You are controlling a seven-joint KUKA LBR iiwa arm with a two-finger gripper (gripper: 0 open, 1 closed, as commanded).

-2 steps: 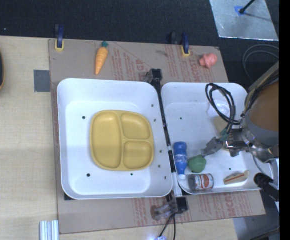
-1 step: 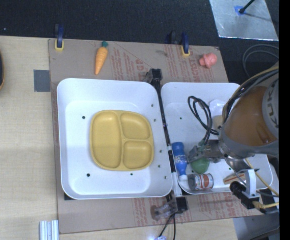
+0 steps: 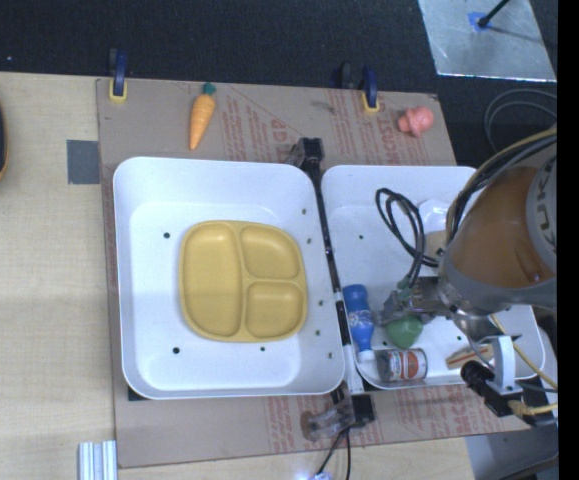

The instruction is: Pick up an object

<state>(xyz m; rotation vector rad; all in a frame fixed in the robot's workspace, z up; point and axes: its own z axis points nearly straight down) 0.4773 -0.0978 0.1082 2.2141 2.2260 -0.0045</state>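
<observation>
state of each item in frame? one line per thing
yellow divided plate: flat in left bin, compartments bare
blue bottle: lying on its side, right bin
small can: lying on its side at right bin's front wall
green ball: in right bin, under the gripper
toy carrot: lying on the board behind the bins
gripper: low over green ball

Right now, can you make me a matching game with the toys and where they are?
Things:
1. carrot
2. yellow plate
3. blue bottle
4. pink toy

Places:
A. in the left bin
B. on the cardboard behind the right bin
C. on the cardboard behind the left bin
D. in the right bin

Pairs: 1-C, 2-A, 3-D, 4-B
</observation>
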